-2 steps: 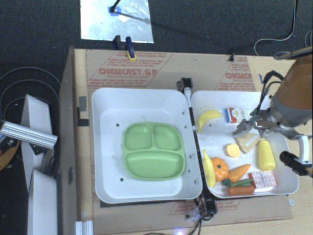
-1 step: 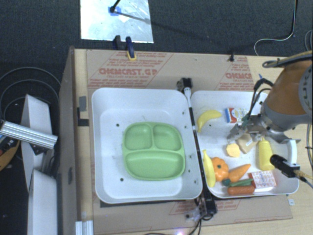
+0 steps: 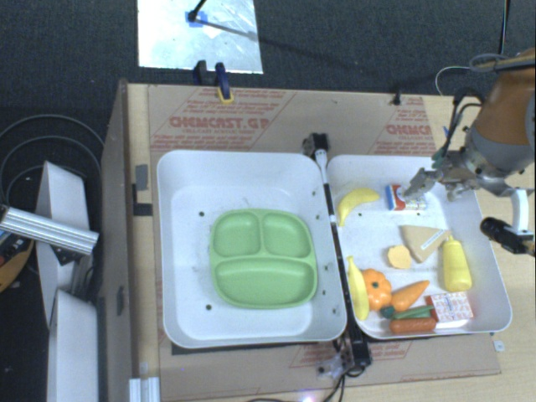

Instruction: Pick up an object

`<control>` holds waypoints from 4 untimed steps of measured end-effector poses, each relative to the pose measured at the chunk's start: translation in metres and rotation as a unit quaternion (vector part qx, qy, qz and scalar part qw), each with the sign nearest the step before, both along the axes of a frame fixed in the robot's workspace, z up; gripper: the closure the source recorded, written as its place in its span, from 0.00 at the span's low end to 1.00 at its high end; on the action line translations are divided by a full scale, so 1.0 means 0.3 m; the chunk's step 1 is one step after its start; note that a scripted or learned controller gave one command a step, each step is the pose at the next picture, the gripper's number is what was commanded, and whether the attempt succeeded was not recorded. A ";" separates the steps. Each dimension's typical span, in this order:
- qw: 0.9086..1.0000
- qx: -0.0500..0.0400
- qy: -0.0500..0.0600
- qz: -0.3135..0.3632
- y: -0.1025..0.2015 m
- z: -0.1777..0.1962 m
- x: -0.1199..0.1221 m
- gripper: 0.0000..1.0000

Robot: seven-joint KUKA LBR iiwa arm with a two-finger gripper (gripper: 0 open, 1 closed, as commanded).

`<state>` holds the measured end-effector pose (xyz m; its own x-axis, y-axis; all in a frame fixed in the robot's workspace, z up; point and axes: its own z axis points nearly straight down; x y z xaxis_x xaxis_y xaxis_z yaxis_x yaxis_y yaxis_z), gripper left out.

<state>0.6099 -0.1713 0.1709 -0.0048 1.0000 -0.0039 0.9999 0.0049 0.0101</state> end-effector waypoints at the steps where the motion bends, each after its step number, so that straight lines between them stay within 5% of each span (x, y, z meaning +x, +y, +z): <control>1: 1.000 0.002 0.007 -0.003 -0.041 -0.086 -0.175 0.00; 2: 1.000 0.002 -0.001 -0.001 -0.092 -0.228 -0.296 0.00; 3: 1.000 0.002 -0.001 0.001 -0.087 -0.190 -0.290 1.00; 4: 1.000 0.001 0.002 -0.001 -0.055 0.158 -0.412 1.00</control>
